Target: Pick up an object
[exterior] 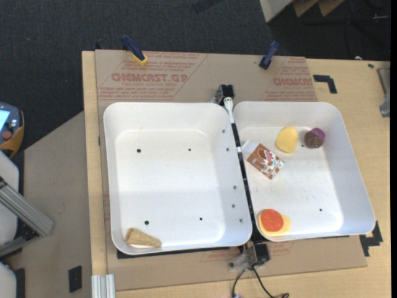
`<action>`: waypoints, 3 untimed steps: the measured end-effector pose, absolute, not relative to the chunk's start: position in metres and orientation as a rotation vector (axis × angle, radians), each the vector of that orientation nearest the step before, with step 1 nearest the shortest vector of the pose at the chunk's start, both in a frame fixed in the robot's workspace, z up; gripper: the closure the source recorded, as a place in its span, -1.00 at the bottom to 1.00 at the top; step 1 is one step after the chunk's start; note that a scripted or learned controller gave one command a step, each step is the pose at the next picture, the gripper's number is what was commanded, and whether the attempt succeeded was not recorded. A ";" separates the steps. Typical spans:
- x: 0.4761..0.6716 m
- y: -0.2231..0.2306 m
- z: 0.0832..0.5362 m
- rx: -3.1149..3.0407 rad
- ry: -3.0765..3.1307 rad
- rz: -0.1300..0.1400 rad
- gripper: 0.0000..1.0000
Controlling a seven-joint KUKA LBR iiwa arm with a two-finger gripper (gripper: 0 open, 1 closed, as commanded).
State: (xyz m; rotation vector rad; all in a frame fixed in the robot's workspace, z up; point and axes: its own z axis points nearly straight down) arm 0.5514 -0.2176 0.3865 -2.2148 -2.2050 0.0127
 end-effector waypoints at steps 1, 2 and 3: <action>0.533 -0.224 0.405 -2.223 -2.220 0.000 1.00; 0.511 -0.225 0.545 -2.234 -2.235 -0.011 1.00; 0.477 -0.224 0.417 -2.216 -2.210 0.008 1.00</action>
